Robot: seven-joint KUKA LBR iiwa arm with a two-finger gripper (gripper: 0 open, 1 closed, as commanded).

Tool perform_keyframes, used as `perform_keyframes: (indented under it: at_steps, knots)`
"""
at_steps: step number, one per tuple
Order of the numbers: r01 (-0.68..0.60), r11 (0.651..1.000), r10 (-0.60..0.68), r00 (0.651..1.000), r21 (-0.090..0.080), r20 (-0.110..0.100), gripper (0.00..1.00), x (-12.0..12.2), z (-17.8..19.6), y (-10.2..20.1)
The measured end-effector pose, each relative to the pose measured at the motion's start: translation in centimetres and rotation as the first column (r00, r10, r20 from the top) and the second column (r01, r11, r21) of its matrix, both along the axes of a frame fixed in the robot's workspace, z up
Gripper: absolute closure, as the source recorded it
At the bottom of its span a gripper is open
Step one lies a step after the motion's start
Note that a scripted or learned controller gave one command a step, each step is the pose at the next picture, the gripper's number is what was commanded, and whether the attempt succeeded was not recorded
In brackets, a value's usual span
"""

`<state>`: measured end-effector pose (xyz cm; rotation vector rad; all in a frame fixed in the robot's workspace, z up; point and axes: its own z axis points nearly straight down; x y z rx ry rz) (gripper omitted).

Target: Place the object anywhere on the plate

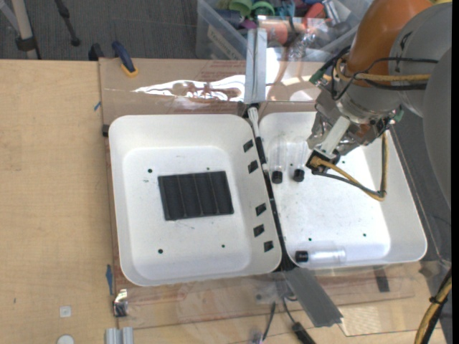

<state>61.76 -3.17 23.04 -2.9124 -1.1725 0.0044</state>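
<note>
The plate (pixel 196 195) is a black ridged rectangle lying flat in the middle of the left bin (pixel 129 142). A clear tube with a black cap (pixel 323 254) lies on its side along the front wall of the right bin (pixel 401 228). My gripper (pixel 287 175) hangs over the back left part of the right bin, close to the divider. Its two dark fingertips (pixel 276 176) stand apart with nothing between them. The tube lies well in front of the gripper and does not touch it.
A row of small black tabs (pixel 259 210) runs along the divider between the bins. A clear crate of coloured toys (pixel 287 6) stands behind the bins. The arm's orange band (pixel 391 20) looms over the back right corner.
</note>
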Motion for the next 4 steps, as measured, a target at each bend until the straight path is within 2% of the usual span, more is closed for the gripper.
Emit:
perform_keyframes:
  at_steps: [1, 2, 3, 4]
  knots:
    - [0.068, 0.998, -0.068, 0.998, 0.000, -0.001, 1.00, -3.7, 1.0, 6.8]
    - [0.032, 0.999, -0.032, 0.999, 0.000, -0.001, 1.00, -7.4, 1.6, 14.7]
    - [0.198, 0.980, -0.198, 0.980, 0.000, 0.002, 1.00, -11.8, 1.1, 21.4]
    - [0.198, 0.980, -0.198, 0.980, -0.001, 0.002, 0.00, -11.8, 1.1, 21.4]
